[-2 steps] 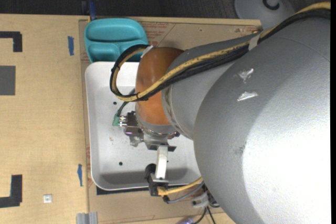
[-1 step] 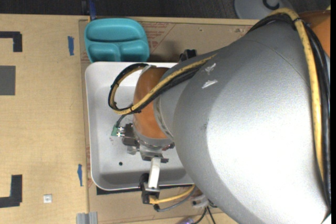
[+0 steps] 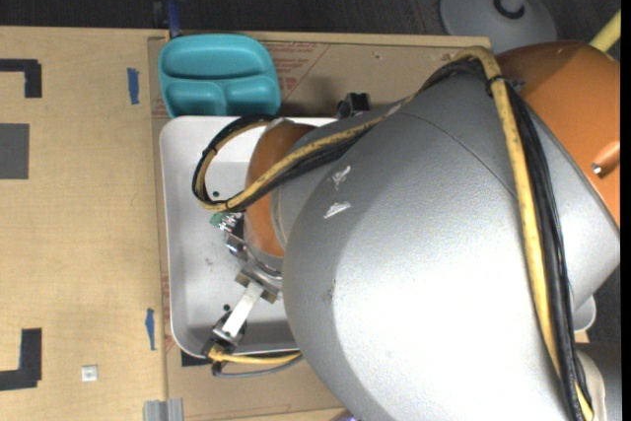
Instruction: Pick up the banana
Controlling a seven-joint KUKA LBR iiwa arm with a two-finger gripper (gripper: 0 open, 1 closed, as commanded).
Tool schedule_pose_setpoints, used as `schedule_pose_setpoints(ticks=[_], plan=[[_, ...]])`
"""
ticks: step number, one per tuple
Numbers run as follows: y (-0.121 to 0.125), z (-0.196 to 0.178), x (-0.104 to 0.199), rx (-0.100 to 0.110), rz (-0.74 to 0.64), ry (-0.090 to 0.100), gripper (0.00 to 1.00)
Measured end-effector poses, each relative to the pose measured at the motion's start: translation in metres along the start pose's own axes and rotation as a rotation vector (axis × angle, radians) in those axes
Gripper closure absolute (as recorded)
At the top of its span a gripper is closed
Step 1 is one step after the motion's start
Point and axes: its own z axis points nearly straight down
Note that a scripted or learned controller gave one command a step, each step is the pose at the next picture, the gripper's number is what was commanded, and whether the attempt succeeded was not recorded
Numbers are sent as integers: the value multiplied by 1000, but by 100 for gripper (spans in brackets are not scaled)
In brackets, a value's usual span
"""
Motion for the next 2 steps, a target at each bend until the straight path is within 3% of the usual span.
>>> schedule_pose_setpoints(ticks=[1, 2], plan=[[0, 1, -2, 2, 2, -5, 0], [-1, -46, -3, 6, 398, -12, 0]])
